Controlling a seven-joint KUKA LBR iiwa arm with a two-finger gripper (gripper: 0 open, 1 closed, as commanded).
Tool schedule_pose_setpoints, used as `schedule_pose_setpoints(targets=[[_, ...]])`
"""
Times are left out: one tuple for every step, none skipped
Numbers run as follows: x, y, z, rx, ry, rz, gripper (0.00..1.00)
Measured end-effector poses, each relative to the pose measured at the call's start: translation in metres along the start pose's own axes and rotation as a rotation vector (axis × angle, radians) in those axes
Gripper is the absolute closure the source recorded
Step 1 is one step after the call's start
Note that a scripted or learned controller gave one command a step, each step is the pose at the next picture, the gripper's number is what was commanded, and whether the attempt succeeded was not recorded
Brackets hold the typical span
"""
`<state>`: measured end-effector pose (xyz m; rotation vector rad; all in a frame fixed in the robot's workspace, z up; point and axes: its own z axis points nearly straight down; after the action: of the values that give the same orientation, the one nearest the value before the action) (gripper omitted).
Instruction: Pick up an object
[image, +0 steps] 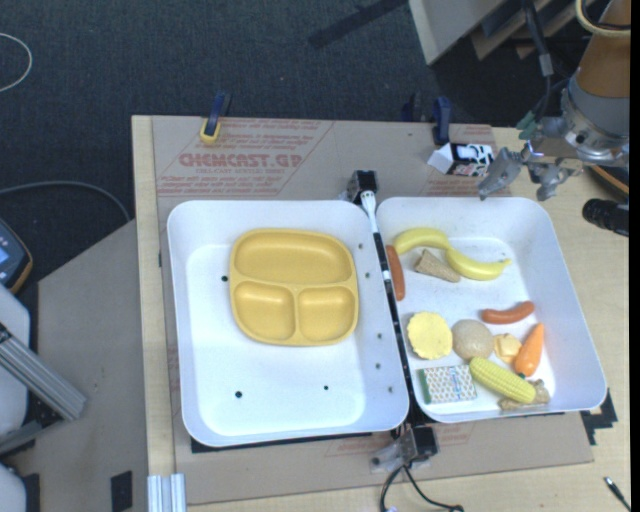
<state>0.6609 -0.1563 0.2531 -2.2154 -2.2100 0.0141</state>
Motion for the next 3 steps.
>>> schedule_pose_setpoints(targets=[[0.0, 0.002, -0.009, -0.014, -0.002, -0.002, 0.0], [0.007, 0.007, 0.036, -0.01, -0.001, -0.004, 0.0], [-0.003, 0.007, 0.089, -0.01, -0.002, -0.002, 0.0]])
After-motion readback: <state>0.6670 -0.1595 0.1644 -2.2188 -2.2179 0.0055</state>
